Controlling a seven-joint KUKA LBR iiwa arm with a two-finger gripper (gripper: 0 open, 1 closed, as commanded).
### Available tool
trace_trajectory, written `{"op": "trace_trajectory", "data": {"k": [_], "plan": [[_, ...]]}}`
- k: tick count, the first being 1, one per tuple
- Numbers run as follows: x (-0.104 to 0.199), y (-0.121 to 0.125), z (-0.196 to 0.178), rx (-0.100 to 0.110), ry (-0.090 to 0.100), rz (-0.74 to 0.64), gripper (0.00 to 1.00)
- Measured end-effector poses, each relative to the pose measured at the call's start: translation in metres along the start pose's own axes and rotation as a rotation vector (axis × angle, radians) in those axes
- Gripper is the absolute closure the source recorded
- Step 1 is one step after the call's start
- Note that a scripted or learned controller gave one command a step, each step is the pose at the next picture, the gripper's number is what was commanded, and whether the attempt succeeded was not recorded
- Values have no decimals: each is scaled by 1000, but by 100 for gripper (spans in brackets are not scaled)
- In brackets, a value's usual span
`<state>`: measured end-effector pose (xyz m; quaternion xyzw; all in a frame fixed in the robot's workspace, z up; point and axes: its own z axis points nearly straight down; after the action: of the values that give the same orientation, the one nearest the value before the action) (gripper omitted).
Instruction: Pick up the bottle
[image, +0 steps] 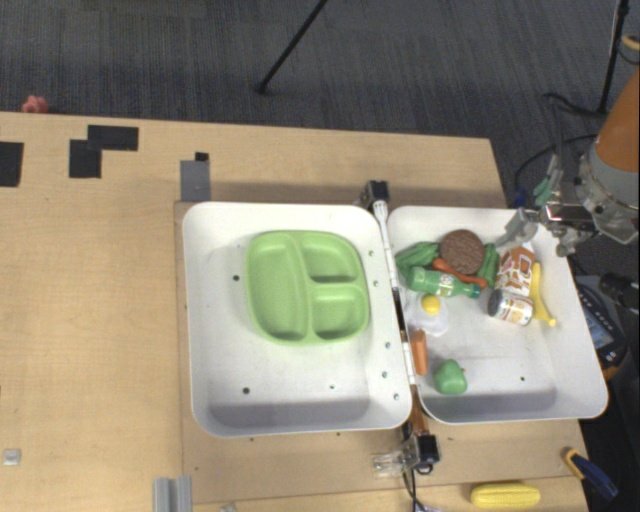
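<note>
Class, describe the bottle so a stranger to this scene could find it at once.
Look in the right-hand white bin, at the cluster of items near its far end. The bottle lies on its side there, just below the brown patty; it alone is green with an orange-red cap.

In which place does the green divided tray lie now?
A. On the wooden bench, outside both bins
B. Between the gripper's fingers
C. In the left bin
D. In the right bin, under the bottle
C: the green divided tray rests flat on the floor of the left bin, apart from the clutter in the right bin.
</note>
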<state>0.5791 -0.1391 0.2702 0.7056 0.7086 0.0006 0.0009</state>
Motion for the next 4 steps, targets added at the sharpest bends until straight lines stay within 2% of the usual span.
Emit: {"op": "trace_trajectory", "data": {"k": [1,2,3,4], "plan": [[-25,-57,69,1,0,313,0],[34,-80,82,2,1,365,0],[31,-51,183,1,2,750,0],[56,18,185,1,1,1260,0]]}}
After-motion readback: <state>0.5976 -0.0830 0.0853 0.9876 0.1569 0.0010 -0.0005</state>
